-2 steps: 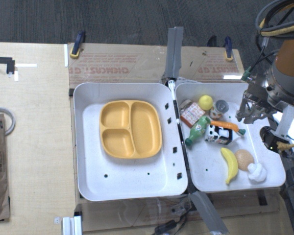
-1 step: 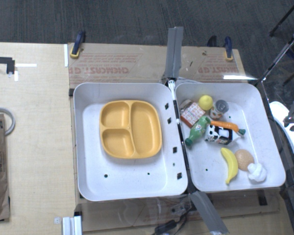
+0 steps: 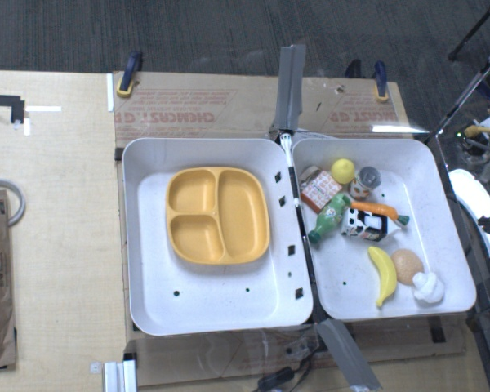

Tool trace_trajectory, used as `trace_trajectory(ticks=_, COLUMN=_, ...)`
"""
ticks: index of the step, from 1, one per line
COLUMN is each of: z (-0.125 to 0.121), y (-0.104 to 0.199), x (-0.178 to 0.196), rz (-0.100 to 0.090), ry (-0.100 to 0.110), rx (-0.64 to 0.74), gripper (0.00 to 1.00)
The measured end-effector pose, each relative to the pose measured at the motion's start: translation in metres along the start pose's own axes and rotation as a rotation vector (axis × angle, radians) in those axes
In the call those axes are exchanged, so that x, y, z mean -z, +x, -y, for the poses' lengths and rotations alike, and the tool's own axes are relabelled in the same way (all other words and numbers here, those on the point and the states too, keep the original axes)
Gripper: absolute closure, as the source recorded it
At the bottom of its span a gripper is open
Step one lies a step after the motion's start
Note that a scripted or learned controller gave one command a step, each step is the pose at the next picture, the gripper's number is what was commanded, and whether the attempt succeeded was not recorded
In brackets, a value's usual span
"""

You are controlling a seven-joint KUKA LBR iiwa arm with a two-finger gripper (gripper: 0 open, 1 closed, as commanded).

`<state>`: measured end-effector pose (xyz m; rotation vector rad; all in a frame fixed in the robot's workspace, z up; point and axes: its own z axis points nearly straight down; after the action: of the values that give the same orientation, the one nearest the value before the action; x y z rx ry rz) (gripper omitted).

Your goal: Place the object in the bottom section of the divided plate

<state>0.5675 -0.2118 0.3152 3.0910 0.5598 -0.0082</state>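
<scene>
Divided plate [image 3: 237,211], yellow and with three compartments, lies flat in the upper middle of the left bin [image 3: 147,300]: two small sections on its left side, one above the other, and one long section on its right. All three sections are bare. White floor rings the plate on every side, widest along the near wall, and the plate touches no wall.

The right bin [image 3: 343,296] holds the loose objects, crowded toward its far and right parts. A yellow ball [image 3: 342,169] sits beside a small round can [image 3: 366,178]. A red-and-white packet [image 3: 320,190] lies just left of them, against the green bottle [image 3: 330,219]. A carrot [image 3: 376,209] rests across a black-and-white carton [image 3: 364,225]. Nearer the front, a banana [image 3: 382,273] touches a tan egg-shaped object [image 3: 407,265], with a white lumpy object [image 3: 429,287] just beside it. The near-left floor of this bin is open.

Whether the jaws stand apart or together cannot be told.
</scene>
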Motion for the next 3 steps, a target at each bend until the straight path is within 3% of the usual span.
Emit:
trace_trajectory(ticks=1, z=0.013, y=-0.065, x=0.111, rz=0.0, ry=0.0, rx=-0.113, gripper=1.0)
trace_trajectory(ticks=2, z=0.013, y=-0.065, x=0.111, rz=0.001, ry=0.0, rx=-0.113, gripper=0.0)
trace_trajectory(ticks=3, z=0.079, y=-0.066, x=0.086, rz=0.001, ry=0.001, rx=-0.1, gripper=0.0)
